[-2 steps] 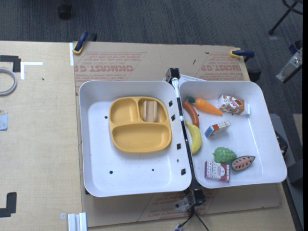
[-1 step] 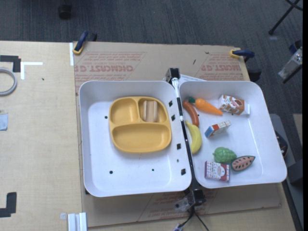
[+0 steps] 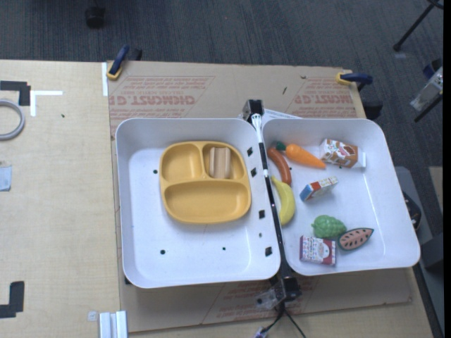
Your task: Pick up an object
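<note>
Nearest me in the right bin [image 3: 394,189] I count one red carton [image 3: 318,250], one leaf slice [image 3: 356,238], one green lump [image 3: 328,225], then one banana [image 3: 285,200], one small box [image 3: 318,188], one sausage [image 3: 280,165], one carrot [image 3: 304,156], one packet [image 3: 340,153]; the left bin [image 3: 134,210] holds one yellow tray [image 3: 204,183].

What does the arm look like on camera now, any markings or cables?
Little to judge: at the right edge, where the arm reaches in, sits a small pale grey piece, too cropped to tell whether it belongs to the arm.
</note>
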Robot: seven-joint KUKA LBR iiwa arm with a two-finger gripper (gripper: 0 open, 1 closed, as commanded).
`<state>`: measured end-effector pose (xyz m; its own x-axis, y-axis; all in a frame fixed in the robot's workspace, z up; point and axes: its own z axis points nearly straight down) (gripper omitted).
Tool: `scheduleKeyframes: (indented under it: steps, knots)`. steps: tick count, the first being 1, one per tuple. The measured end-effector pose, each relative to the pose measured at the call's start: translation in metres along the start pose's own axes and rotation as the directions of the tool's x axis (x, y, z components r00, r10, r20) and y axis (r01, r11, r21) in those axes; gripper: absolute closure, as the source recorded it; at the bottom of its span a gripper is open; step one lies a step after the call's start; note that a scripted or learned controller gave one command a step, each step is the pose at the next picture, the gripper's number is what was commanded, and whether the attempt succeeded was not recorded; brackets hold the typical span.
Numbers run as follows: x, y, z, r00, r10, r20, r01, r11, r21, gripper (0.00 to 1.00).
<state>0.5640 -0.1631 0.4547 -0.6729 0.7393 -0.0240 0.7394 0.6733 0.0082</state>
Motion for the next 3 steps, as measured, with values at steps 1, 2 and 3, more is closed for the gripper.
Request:
scheduleKeyframes:
  steps: [1, 2, 3]
  knots:
    - [-0.001, 0.001, -0.010, 1.000, -0.001, 0.004, 0.001, 1.000, -0.002, 1.00]
    - [-0.002, 0.002, -0.019, 1.000, -0.002, 0.008, 0.002, 1.000, -0.003, 1.00]
    - [-0.003, 0.003, -0.029, 1.000, -0.003, 0.011, 0.003, 1.000, -0.005, 1.00]
